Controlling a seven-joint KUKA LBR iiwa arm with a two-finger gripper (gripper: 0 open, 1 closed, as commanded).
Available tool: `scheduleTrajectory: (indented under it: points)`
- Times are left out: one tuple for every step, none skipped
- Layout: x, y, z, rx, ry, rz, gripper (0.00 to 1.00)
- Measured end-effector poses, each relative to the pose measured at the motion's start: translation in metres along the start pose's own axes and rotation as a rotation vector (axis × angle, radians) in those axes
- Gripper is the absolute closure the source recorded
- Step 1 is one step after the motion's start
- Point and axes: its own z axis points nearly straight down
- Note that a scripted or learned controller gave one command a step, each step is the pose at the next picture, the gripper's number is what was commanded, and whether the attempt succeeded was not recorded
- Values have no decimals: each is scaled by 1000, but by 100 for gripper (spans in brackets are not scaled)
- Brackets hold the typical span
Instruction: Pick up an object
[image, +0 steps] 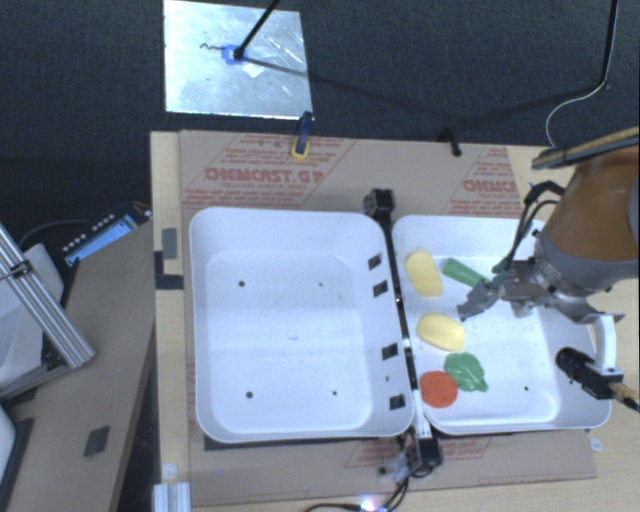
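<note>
I am looking down on the bench (170, 330) from my remote seat. Nearest the camera, a small black clamp with loose wires (415, 458) is sitting at the front edge where the two bins meet. Just behind it, in the shallow white right bin (530, 410), a round red-orange plastic piece (438, 389) is lying close to the front left corner, and a crinkled green leaf-shaped toy (466, 372) is touching it on its right. A little farther back, a pale yellow oval toy (440, 331) is resting just beside the green leaf's top edge. Beyond that, a second pale yellow piece, longer and rounded (423, 273), is lying near the dividing rim, and a dark green stick-shaped toy (465, 272) is lying at a slant just to its right.

The gripper (478, 302) is hanging over the middle of the right bin, between the dark green stick and the yellow oval, at the end of the grey arm with the orange band (595, 215) that is reaching in from the right. Its dark fingers are pointing leftward, and I am seeing nothing between them; whether they are spread or closed I cannot tell from this angle.

The shallow white left bin (290, 320) is sitting alongside, joined by a black hinged strip (395, 320). Both bins are resting on a brown printed cardboard sheet (260, 175). Farthest back, a shiny silver square plate (235, 60) is lying on the dark floor.
</note>
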Motion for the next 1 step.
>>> scheduleTrajectory:
  points:
    - [-29,-33,117,5,1,6,0]
